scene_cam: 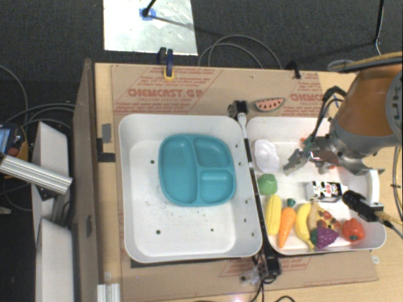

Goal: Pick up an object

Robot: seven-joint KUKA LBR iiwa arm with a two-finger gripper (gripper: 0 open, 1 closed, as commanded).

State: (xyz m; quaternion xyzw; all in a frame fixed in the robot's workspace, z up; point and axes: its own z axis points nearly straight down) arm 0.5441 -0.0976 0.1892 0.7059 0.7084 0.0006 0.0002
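**Right bin: arm over mixed toy food, nothing held**

Item 1. Jaws (pixel 301 158). Placed at centre right of the frame, over the upper part of the right bin (pixel 378 241). Grey fingers splay toward the left; whether they stand open or closed cannot be told at this size. Nothing is seen between them.

Item 2. White object (pixel 266 155). Just left of the jaws, against the bin's left wall. Pale on a pale floor, outline soft.

Item 3. Green round piece (pixel 267 184). Directly below the white object, standing apart from its neighbours.

Item 4. Small black-and-white carton (pixel 325 190). Below and right of the jaws, lying flat.

Item 5. Cluster along the bin's lower edge: corn (pixel 273 214), carrot (pixel 286 225), banana (pixel 303 224), purple grapes (pixel 325 236), red-orange piece (pixel 353 229). Several touch one another.

Item 6. Left bin (pixel 141 168). Centre of frame; carries a teal divided plate (pixel 196 170).

Item 7. Watermelon slice (pixel 269 105). On the desk (pixel 94 187) above the right bin, outside both bins.

Handling note (judgement). Any single piece meets the task. The green round piece or the carton look the best choices, since each lies apart with room for a finger on either side. A good attempt would centre above the chosen piece, descend straight, and close only at its widest part. The crowded lower row risks pinching two pieces or nudging them aside.
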